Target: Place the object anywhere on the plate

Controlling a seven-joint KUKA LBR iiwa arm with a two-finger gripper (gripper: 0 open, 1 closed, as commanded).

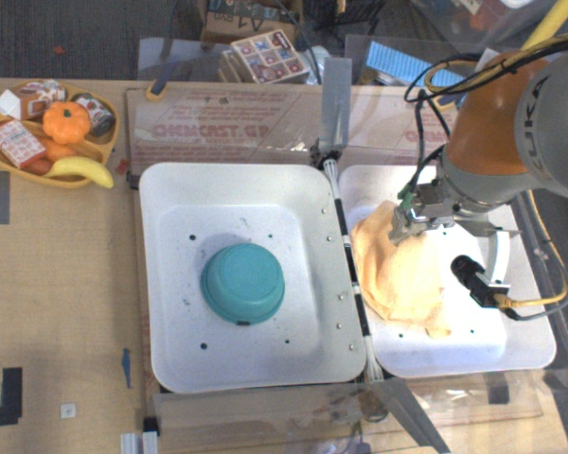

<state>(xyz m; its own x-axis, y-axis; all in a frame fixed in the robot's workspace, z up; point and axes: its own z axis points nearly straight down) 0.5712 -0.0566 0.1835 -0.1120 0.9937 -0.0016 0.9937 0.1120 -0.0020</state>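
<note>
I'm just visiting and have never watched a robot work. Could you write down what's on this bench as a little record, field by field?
left bin: holds a teal plate, lying upside down near the middle
right bin: holds a yellow cloth, crumpled against the left wall
arm: reaches in from the right, above the right bin
gripper: at the cloth's upper edge; fingers hidden, grip cannot be told
cloth on plate: not yet
beside the bench: a yellow bowl of toy food at far left
</note>
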